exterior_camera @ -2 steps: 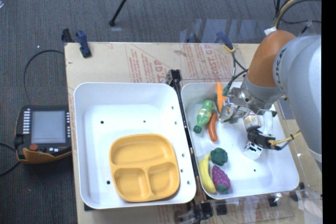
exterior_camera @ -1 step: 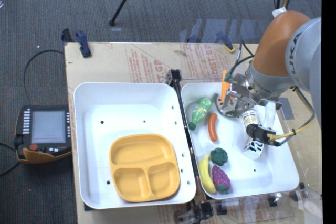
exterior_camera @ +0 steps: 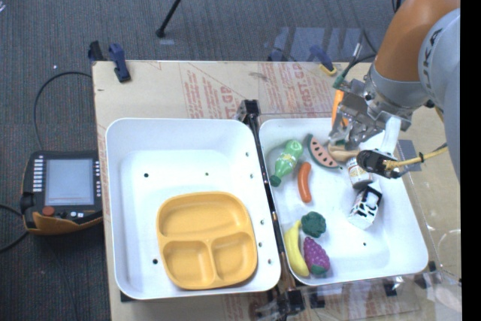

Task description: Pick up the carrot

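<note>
Carrot (exterior_camera: 304, 182) is my best guess for the long orange-red stick in the right bin (exterior_camera: 406, 252); it lies flat on the white floor, near the wall between the two bins. From the camera view, its long side runs up and down the picture, leaning only a little. The gripper (exterior_camera: 350, 133) hangs over the top part of the same bin, up and to the right of the carrot, well apart from it. I cannot tell if the gripper is open or closed, as it is too blurry. A watermelon slice (exterior_camera: 322, 152) sits between the gripper and the carrot's top end. A green toy (exterior_camera: 285, 160) lies just to the carrot's left, and a broccoli (exterior_camera: 313, 223) is near its bottom end. The floor to the carrot's right is bare, so I think there is room to come down on that side. The floor looks smooth and slippery, so the carrot may slide. The left bin (exterior_camera: 131, 162) has a yellow tray (exterior_camera: 207, 238) in it.
</note>
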Tool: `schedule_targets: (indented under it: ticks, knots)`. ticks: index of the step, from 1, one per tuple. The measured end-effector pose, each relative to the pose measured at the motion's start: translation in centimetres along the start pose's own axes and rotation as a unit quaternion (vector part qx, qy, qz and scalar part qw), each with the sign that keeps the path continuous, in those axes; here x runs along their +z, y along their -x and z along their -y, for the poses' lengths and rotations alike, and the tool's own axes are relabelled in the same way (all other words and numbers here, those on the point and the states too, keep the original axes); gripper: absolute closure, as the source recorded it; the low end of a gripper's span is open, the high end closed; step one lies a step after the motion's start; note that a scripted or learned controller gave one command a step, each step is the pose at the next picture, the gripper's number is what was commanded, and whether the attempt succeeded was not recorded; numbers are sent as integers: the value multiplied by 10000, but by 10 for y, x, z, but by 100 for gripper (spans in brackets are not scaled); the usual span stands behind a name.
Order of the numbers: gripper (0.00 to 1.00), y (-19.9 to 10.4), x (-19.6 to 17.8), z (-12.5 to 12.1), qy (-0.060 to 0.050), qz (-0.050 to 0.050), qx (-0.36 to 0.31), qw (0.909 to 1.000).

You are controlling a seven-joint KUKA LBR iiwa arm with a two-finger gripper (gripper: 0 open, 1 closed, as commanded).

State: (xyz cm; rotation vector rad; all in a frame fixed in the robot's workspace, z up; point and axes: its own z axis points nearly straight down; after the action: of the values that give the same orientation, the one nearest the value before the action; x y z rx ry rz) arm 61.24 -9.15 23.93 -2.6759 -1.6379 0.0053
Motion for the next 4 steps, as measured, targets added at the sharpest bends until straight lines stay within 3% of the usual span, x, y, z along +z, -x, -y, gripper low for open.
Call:
schedule_targets:
  ticks: [1,4]
  knots:
    - [100,27,-14,-27,0,-3,626,9980]
    - [100,21,-39,-24,-90,34,448,9989]
